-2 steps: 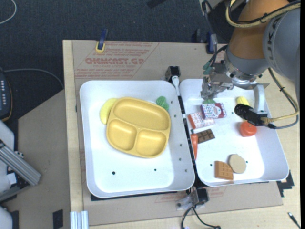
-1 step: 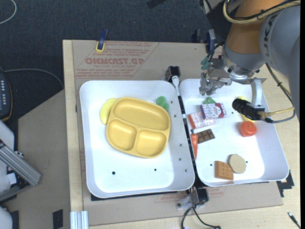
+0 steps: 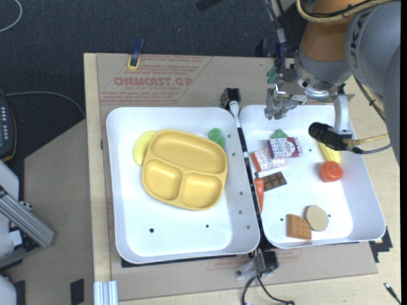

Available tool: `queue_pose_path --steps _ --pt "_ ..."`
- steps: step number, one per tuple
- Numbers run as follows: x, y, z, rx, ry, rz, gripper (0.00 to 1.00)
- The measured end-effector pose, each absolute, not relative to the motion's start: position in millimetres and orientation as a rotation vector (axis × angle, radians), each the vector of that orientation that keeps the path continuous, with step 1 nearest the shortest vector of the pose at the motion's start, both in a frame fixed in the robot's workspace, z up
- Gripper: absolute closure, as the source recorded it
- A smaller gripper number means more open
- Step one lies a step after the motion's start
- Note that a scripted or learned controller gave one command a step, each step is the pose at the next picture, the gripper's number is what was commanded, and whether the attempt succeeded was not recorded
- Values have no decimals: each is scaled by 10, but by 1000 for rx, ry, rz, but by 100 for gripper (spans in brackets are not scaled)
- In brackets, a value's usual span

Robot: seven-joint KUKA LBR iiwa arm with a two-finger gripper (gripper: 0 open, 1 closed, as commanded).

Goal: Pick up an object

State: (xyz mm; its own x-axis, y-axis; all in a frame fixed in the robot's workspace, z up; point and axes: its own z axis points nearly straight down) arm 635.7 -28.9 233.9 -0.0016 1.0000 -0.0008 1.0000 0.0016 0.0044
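My gripper [image 3: 278, 110] hangs above the far left corner of the right bin [image 3: 362, 199], open, with nothing between its fingers. Just below it in the view lie a small green piece [image 3: 278, 134] and a red and white packet [image 3: 284, 148]. An orange wrapper [image 3: 266, 161], a brown chocolate bar [image 3: 275, 181] and an orange stick [image 3: 259, 193] lie along the bin's left side. A red tomato [image 3: 331, 171] and a yellow banana [image 3: 330, 153] sit to the right. A square cracker [image 3: 298, 227] and a round biscuit [image 3: 317, 218] rest near the front.
The left bin [image 3: 124, 189] holds a yellow divided plate [image 3: 184, 169], with a yellow piece [image 3: 142, 147] at its left and a green piece [image 3: 217, 136] at its far right. A black part [image 3: 327, 136] juts from the arm over the banana.
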Motion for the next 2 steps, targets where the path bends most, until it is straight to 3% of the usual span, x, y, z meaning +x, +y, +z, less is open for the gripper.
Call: queue_pose_path --steps 1,2 --pt "6365 -361 2152 2224 2222 -4 100" --pt "6311 -342 2362 2218 2220 4 100"
